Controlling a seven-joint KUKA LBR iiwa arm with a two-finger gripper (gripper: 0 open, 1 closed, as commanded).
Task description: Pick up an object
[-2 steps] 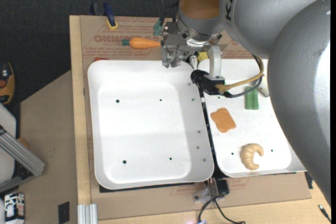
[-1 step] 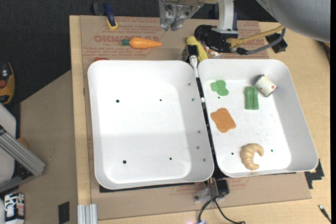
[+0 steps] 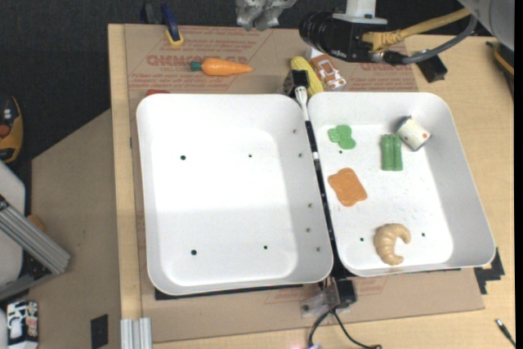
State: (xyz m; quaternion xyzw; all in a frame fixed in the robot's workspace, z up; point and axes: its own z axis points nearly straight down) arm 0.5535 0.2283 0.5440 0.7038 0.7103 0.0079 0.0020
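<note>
Camera view shows the gripper (image 3: pixel 263 0) hanging at the top of the frame, beyond the far edge of the bench and above the seam between the two bins; its metal fingers point downward and look close together with nothing between them, so it carries nothing. Every pickable object lies nearer the camera and to the gripper's right-hand side of the picture, in the right bin (image 3: pixel 458 176); closest are the green leaf-shaped piece (image 3: pixel 341 136) and the green block (image 3: pixel 391 153), whose long axis runs toward the camera; beside the block sits a small white cylinder (image 3: pixel 413 133); further off lie the orange flat piece (image 3: pixel 348 187) and the croissant (image 3: pixel 391 243), near the front wall. The left bin (image 3: pixel 163 176) holds no object; a toy carrot (image 3: pixel 221 67) rests on the cardboard behind it, just below the gripper.
</note>
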